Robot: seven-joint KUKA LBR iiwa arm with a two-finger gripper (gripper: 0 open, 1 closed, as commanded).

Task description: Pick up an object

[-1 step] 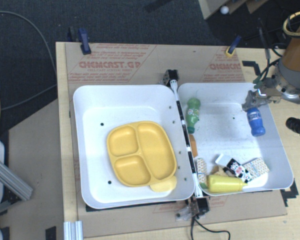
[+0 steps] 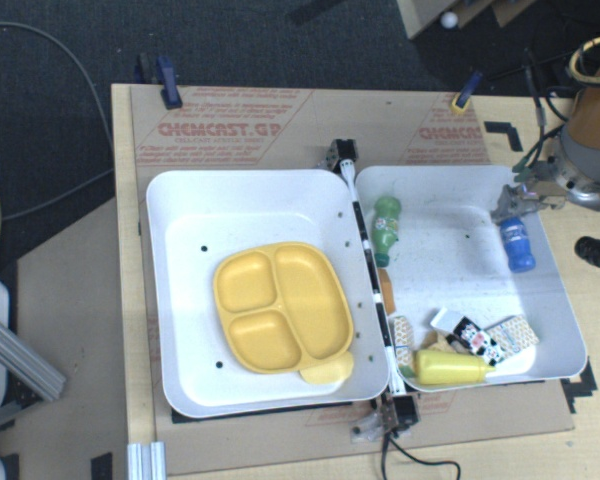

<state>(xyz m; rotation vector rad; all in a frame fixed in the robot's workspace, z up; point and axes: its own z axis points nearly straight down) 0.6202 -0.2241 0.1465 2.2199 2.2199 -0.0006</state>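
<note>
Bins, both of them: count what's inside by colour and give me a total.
Yellow: 3, the divided tray, a pale piece at its lower edge, a squeeze bottle
Green: 1, a bottle
Blue: 1, a bottle below the gripper
Mixed small packets at the right bin's lower end: about 3
Total: about 8

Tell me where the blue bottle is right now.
The blue bottle lies in the right bin, near its right wall, just below the gripper. The green bottle lies across the bin by the left wall.
</note>
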